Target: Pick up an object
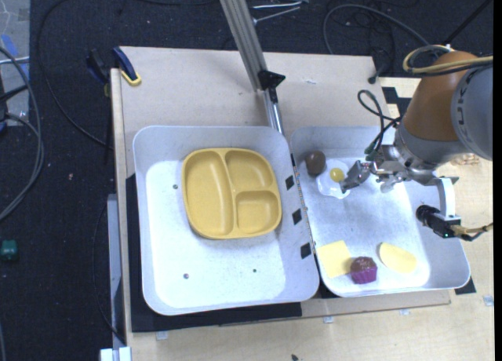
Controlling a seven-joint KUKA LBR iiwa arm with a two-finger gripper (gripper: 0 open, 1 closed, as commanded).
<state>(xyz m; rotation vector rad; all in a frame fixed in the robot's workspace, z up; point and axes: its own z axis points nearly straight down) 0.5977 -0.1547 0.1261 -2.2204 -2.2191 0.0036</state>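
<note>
Hovering over the right bin [439, 273], the gripper [354, 178] sits just beside a fried egg [332, 181]; whether its jaws are apart cannot be told.

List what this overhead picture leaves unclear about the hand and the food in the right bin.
- Hand: too small and dark in the camera view to tell open from shut.
- Fried egg: whether the hand touches it cannot be told.
- Brown lump: too blurred to identify.
- Arm: cut off by the right edge.

One fixed camera looks down at a slant from above. It takes in the tabletop [329, 73] and both white bins [157, 218].
</note>
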